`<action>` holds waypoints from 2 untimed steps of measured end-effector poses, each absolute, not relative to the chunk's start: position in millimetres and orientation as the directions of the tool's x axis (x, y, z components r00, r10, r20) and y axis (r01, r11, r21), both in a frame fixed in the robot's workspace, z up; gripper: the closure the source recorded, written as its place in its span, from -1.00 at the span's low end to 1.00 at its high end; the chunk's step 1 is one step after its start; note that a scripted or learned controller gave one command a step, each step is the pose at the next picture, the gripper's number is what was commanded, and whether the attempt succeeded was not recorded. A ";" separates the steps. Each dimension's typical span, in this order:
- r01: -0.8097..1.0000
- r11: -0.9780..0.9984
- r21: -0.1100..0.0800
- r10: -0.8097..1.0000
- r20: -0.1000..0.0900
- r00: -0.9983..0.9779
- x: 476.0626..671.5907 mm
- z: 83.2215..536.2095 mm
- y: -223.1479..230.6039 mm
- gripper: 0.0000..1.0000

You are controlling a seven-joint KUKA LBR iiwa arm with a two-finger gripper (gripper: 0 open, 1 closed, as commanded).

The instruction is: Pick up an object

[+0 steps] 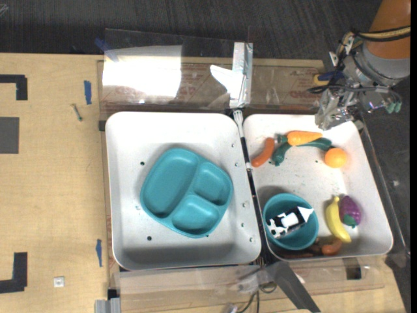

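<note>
The pincer (331, 115) hangs over the far right corner of the right bin (374, 175), just above its back rim, with the grey arm and its orange band (391, 8) rising behind it toward the upper right; whether it is wide or narrow cannot be told, and nothing shows between its tips. Nearest to it, just toward the camera, lies an orange toy carrot (304, 137) with a dark teal piece (287, 150) curving beside it, and to the right of those a small orange ball-shaped fruit (335, 158). A second, reddish-orange carrot-like piece (263, 153) lies against the left wall of the same bin. Well apart from the pincer, near the front of the bin, a teal bowl (291, 222) holds a black-and-white toy (285, 222), and beside it on the right a yellow banana (337, 220) touches a purple eggplant-like piece (350, 208). A small orange-red piece (330, 246) lies at the front rim. The left bin (124, 142) carries a teal divided plate (187, 192) near its middle. Both bins sit on a pale wooden surface (45, 175).
</note>
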State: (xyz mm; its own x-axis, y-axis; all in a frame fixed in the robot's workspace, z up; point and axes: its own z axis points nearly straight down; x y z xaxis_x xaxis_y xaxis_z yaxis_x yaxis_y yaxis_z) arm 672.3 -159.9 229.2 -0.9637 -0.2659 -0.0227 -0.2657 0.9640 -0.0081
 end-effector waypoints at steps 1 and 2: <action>-0.188 0.982 0.006 -0.188 0.005 -0.982 661.9 96.8 -148.9 1.00; -0.291 0.957 -0.008 -0.292 -0.023 -0.956 646.3 216.9 -105.6 1.00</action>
